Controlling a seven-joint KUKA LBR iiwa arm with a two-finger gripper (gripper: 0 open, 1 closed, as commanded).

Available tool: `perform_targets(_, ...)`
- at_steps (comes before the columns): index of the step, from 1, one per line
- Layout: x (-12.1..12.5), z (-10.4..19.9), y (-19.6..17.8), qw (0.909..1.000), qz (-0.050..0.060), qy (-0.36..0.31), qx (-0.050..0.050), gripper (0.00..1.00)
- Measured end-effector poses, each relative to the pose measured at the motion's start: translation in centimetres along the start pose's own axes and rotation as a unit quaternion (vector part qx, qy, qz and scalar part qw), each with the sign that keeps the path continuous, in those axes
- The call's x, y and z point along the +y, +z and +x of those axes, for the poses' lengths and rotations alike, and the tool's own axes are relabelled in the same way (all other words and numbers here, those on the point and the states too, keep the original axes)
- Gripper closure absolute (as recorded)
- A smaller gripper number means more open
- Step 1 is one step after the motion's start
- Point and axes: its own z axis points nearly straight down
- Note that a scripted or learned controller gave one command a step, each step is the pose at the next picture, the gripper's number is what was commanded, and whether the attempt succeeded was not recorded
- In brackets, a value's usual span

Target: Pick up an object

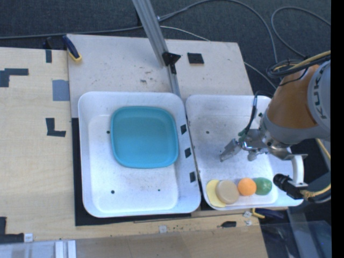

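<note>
Along the front wall of the right bin [215,117] lie several small objects: a yellow flat piece [211,193], a beige round piece [228,192] resting on it, an orange ball [246,187] and a green ball [263,185]. My gripper [240,153] hangs over the bin's middle right, just behind the orange ball and apart from it. Its fingers stand open with nothing between them. The grey and orange arm [293,109] covers the bin's right side.
The left bin [97,187] holds a teal square plate [144,136]. A metal pole [156,31] rises at a slant from behind the wall between the bins. Cables run over the dark floor at the back right.
</note>
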Motion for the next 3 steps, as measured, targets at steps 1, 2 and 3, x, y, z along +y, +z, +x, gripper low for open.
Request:
perform_targets(1,-0.8,-0.2,6.0,1.0,0.0,0.0,0.0,0.0)
perform_targets(2,-0.7,-0.1,4.8,1.0,-0.002,0.0,0.0,1.0)
perform_targets(3,-0.8,-0.1,0.6,1.0,-0.004,0.0,-0.001,1.0)
